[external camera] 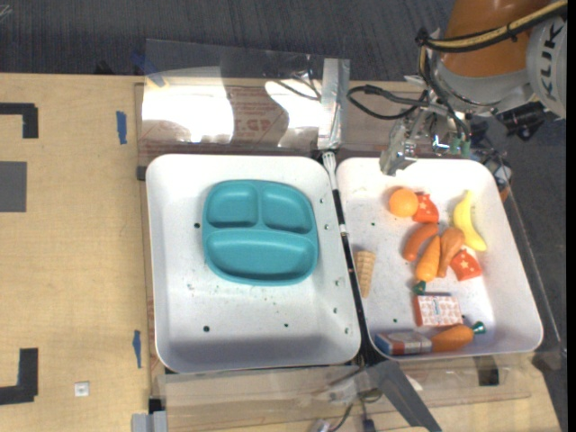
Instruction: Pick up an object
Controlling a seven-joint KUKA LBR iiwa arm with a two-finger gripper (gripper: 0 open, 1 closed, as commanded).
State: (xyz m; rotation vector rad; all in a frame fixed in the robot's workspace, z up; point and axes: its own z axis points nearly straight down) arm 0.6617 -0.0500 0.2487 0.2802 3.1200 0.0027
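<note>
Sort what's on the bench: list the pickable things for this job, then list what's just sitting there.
For the job (right bin):
orange
banana
carrots
strawberry
ice cream cone
small carton
gripper, above the bin's far edge

Just lying about:
teal divided plate
left bin

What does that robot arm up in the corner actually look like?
The arm has a rounded orange section above a pale grey ring, with black letters at the picture's edge. Black cables loop around it, running down to a small metallic gripper with bare wiring.
</note>
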